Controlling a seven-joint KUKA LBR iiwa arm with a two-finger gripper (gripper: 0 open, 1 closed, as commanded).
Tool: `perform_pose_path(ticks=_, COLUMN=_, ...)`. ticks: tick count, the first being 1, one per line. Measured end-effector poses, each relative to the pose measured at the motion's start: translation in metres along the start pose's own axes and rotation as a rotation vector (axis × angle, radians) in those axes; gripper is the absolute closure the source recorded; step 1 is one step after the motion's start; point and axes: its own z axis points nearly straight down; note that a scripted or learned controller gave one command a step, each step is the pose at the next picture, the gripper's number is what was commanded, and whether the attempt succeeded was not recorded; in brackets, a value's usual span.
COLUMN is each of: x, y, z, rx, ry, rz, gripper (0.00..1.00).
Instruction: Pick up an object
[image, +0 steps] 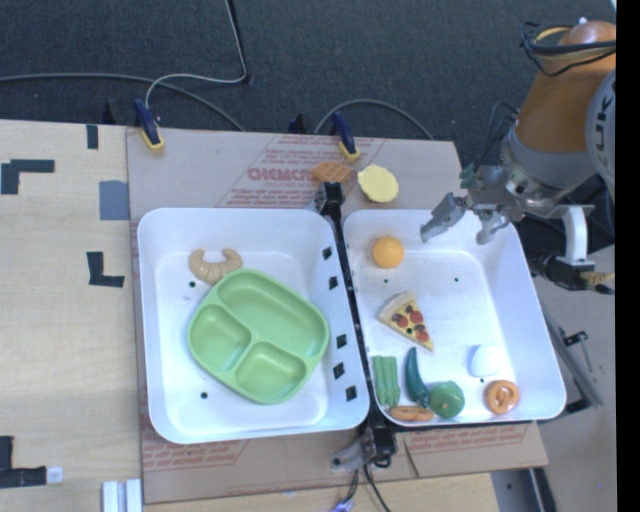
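My gripper (466, 226) hangs over the far right corner of the right bin (520, 300), fingers spread open with nothing between them. Below and left of it in that bin lies an orange ball (387, 251). Nearer the middle is a pizza slice (407, 321). Along the bin's near edge sit a green bean pod (385, 378), a dark green pepper (415, 372), a green round vegetable (445, 398), a carrot (408, 412), a white egg-like piece (486, 359) and a pretzel (501, 396).
The left bin (165, 300) holds a green divided plate (258, 335) and a croissant (214, 263). A yellow chip-like piece (377, 184) and a waffle piece (332, 172) lie on the cardboard behind the bins. Blue clamps (148, 124) and cables sit at the back.
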Motion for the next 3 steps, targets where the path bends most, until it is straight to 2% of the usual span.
perform_pose_path(ticks=1, x=0.016, y=0.058, z=0.127, rx=0.003, ry=0.001, rz=0.0, gripper=0.0)
perform_pose_path(ticks=2, x=0.024, y=0.059, z=0.173, rx=0.0, ry=0.0, rz=0.0, gripper=0.0)
perform_pose_path(ticks=3, x=0.025, y=0.059, z=0.164, rx=0.001, ry=0.0, rz=-0.001, gripper=1.0)
